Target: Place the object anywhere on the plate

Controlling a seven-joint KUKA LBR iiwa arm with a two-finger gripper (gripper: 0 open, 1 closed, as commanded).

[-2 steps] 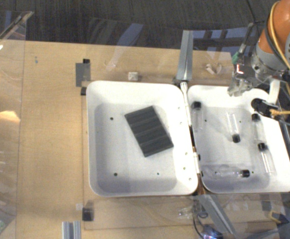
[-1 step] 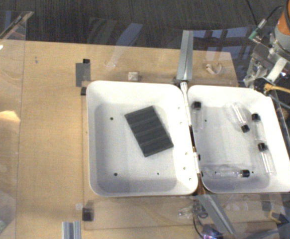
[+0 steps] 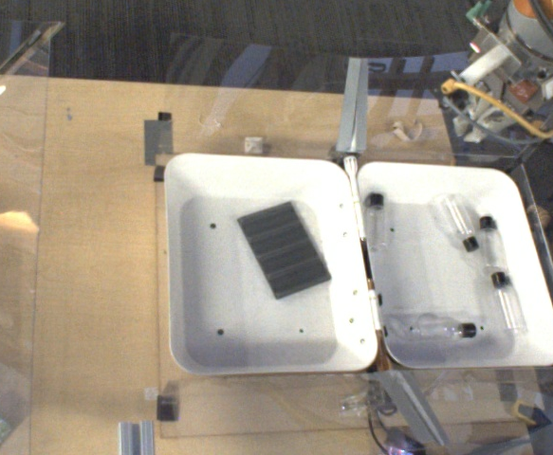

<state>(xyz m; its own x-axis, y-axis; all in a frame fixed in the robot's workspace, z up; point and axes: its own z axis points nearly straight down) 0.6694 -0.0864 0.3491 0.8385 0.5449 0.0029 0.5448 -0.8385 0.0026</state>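
A dark grey ridged plate point(image 3: 284, 249) lies tilted on the floor of the left white bin point(image 3: 186, 282). Several clear vials with black caps lie in the right white bin point(image 3: 532, 254): one along its left wall point(image 3: 377, 221), one near the back point(image 3: 456, 216), one by the right wall point(image 3: 508, 303) and one along the front point(image 3: 433, 328). My gripper point(image 3: 492, 64) hangs at the top right, beyond the back edge of the right bin, well away from the vials and the plate. Cables cover its lower end.
A grey metal bar point(image 3: 354, 107) runs from the back of the bench to the seam between the bins. Small dark blocks point(image 3: 159, 138) and a pale cube point(image 3: 253, 145) sit on the wooden bench near the left bin. A yellow cable point(image 3: 504, 112) loops under the arm.
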